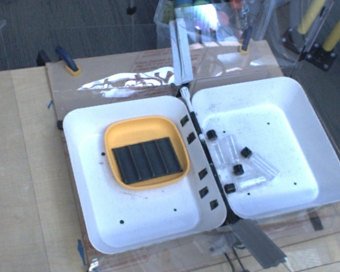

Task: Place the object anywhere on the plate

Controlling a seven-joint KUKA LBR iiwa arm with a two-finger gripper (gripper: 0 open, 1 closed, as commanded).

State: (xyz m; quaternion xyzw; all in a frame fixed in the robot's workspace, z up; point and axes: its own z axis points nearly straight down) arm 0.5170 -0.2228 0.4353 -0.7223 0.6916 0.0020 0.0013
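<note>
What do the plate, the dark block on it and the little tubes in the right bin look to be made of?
Plate: likely matte yellow-orange plastic, even colour, rounded moulded rim. Dark block: black, ribbed, no shine, perhaps rubber or foam. Tubes: clear plastic or glass, the bin floor shows through, with black caps.

Bench (pixel 20 185): pale wood, seen from above.
Left bin (pixel 101 230): white, shallow, resting on the bench.
Right bin (pixel 299 120): white, shallow, touching the left bin along a shared edge.
</note>
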